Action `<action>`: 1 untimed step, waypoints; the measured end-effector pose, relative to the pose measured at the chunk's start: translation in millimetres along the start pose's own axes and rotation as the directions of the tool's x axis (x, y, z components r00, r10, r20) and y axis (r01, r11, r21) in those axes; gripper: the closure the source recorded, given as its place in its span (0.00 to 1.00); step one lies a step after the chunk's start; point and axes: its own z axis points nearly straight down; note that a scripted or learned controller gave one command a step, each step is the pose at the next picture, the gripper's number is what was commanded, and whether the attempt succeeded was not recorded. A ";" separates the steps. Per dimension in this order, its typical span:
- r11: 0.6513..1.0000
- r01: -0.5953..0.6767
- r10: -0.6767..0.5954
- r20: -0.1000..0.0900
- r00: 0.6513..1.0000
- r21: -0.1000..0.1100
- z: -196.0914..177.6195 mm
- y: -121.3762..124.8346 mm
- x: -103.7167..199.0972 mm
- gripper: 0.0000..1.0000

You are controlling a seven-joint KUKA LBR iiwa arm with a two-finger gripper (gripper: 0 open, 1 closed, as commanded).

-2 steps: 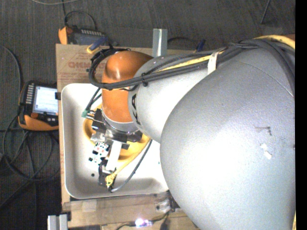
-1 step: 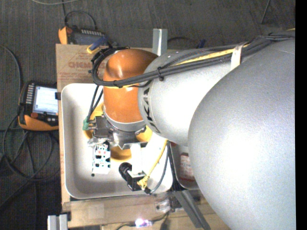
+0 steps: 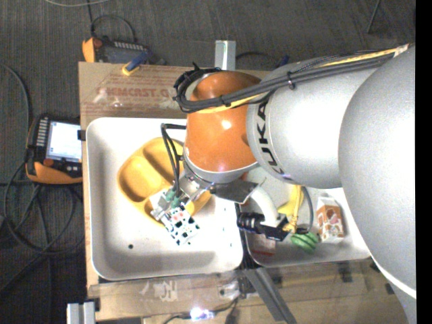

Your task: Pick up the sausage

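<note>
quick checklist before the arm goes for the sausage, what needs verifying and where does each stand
1. Sausage located: cannot tell; nothing recognisable as one shows.
2. Two-finger gripper position: ok, low in the left shallow white bin, beside the yellow divided plastic tray.
3. Gripper holding anything: cannot tell; its tip is cluttered.
4. Right white bin contents: ok; a small orange-and-white carton and a green object show.
5. Full view of bins: not ok; the grey arm with its orange band covers much of them.
</note>
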 end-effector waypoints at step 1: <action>0.959 0.283 -0.283 0.000 0.959 0.001 16.0 31.5 30.1 1.00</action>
